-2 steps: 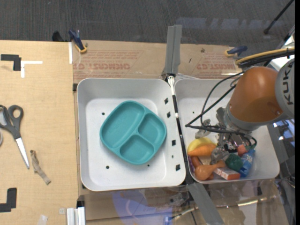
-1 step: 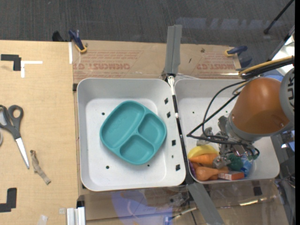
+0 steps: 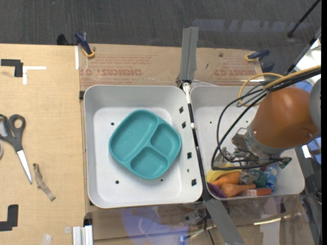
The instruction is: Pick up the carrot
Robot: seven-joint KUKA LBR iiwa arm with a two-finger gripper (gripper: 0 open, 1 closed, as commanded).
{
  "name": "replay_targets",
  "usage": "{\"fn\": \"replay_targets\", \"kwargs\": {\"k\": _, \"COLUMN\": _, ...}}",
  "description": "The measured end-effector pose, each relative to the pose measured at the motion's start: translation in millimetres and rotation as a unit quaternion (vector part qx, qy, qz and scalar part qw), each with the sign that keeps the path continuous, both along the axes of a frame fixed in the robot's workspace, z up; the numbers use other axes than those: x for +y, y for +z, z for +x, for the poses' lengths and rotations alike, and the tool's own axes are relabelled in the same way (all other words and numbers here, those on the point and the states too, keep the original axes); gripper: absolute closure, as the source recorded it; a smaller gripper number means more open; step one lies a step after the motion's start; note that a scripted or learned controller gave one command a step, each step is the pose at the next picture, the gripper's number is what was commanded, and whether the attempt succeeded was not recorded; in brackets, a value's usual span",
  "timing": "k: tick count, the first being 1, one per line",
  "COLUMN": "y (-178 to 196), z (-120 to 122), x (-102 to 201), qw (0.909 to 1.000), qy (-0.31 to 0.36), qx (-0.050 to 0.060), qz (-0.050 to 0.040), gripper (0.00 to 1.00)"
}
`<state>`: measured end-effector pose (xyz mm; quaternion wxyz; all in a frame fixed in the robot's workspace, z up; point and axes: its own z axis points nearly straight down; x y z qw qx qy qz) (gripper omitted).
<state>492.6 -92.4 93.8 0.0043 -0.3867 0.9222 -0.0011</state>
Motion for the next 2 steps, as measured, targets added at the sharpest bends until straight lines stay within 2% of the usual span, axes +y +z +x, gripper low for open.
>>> {"fn": "replay_targets", "kwargs": {"k": 1, "y": 1, "z": -7, "x": -42, "qw": 0.9987, "qy": 0.050, "qx": -0.002, "qz": -0.0011, "gripper": 0.00}}
{"fn": "replay_targets", "kwargs": {"k": 2, "y": 3, "z": -6, "x": -81, "qw": 0.9981, "qy": -0.062, "qx": -0.006, "qz": 0.0004, "gripper": 0.00}}
